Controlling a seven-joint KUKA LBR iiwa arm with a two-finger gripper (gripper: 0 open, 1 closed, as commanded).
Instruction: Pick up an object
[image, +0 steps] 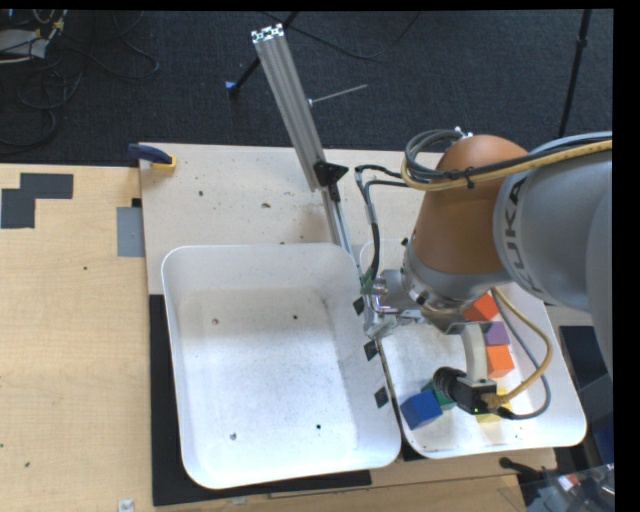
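Observation:
My gripper (379, 316) hangs under the orange wrist band, low over the left edge of the right bin (560, 432), close to the wall shared by the two bins. In this right bin a blue cube (420, 409) lies near the front, below the gripper and apart from it. An orange block (484, 308), a purple block (497, 334) and a second orange block (499, 359) lie in a column to the right, partly covered by the arm. A small yellow piece (489, 419) rests near the front wall. No object shows between the fingers.
The left bin (172, 272) sits beside the right one, with only dark specks on its floor. A slanted aluminium bar (296, 105) rises behind the bins. A blue and yellow clamp (152, 155) lies at the bench's far left corner.

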